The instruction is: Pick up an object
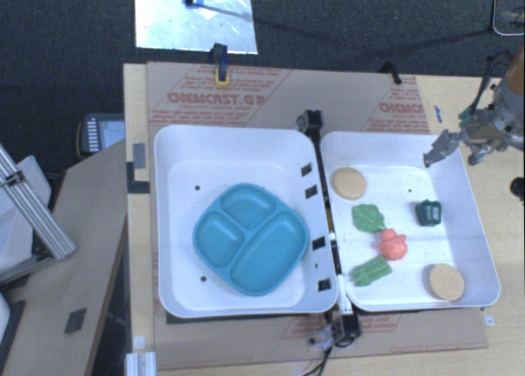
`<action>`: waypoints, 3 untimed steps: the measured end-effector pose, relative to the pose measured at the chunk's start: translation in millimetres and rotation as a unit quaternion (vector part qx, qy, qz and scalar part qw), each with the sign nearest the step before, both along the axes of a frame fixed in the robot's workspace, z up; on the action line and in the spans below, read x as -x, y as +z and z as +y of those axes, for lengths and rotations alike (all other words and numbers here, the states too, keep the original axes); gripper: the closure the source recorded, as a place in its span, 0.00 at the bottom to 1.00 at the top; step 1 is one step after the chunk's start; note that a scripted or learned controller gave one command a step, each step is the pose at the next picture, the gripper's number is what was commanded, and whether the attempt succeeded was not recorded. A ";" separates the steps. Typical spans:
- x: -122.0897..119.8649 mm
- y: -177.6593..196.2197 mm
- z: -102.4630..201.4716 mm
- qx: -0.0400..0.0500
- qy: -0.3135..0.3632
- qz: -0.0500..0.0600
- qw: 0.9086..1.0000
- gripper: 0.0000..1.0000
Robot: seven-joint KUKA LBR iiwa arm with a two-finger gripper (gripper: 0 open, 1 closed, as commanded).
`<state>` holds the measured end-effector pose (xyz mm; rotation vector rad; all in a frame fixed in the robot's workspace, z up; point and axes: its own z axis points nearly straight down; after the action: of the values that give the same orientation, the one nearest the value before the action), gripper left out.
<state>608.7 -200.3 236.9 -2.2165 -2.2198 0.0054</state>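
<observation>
The right bin (410,299) holds several small toy foods. A tan round piece (349,183) lies near its back left. A leafy green piece (368,217) touches a red-orange fruit (393,245). Below them lies a long green piece (371,270). A dark green pepper (428,213) sits toward the right, and a second tan round piece (446,282) rests in the front right corner. My gripper (456,151) hangs over the bin's back right rim, above and behind the pepper. It is open, with nothing between its fingers.
The left bin (176,202) holds a blue divided plate (250,239). Black clips run along the seam between the bins (318,202). Brown cardboard lies under both bins. A shiny sheet (195,5) lies on the dark floor behind.
</observation>
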 end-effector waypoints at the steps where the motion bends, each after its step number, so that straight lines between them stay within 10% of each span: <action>1: -1.9 4.0 0.2 0.001 0.001 -0.004 1.000 0.00; 3: -5.3 -118.6 12.3 0.000 0.002 -0.001 1.000 0.00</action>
<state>614.0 -187.9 118.4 -2.2130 -2.2257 0.0021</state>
